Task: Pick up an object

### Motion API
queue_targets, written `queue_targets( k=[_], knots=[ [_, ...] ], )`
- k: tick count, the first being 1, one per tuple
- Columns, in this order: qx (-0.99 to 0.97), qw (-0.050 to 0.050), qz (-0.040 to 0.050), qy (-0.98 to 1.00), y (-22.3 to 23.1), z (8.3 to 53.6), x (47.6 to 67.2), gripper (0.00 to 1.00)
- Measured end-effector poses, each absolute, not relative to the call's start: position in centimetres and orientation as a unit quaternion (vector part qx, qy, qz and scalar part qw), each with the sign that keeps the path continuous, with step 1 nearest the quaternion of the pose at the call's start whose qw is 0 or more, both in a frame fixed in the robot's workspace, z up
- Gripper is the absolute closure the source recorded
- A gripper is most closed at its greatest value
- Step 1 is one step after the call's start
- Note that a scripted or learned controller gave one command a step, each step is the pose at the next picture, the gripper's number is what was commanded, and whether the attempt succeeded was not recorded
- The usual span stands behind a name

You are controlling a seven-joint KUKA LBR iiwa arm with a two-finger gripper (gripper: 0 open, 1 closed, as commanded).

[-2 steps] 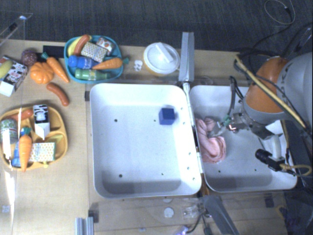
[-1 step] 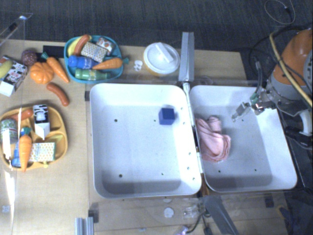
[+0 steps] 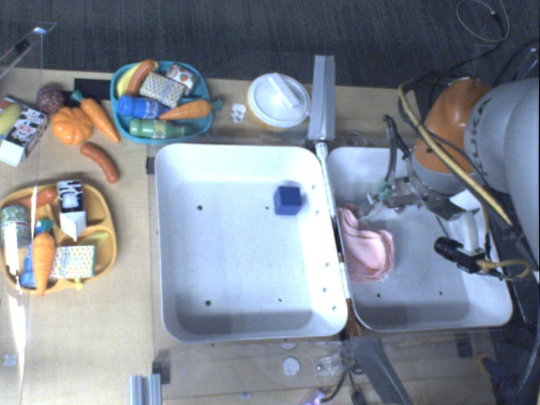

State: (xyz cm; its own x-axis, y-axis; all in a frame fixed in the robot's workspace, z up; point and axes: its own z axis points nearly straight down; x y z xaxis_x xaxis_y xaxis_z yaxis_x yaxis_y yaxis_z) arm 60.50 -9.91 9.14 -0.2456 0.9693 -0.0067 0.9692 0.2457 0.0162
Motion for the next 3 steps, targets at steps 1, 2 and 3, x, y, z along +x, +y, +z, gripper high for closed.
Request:
queue_targets(
  k=[1, 2, 3],
  knots=[
    [0.579, 0.009, 0.0052, 0.815, -9.7, 9.1, 53.5, 0.00],
    [0.571, 0.001, 0.0005, 0.821, -13.4, 19.3, 56.7, 0.00],
    [0.507, 0.006, 0.0025, 0.862, -9.7, 9.6, 53.9, 0.00]
  ],
)
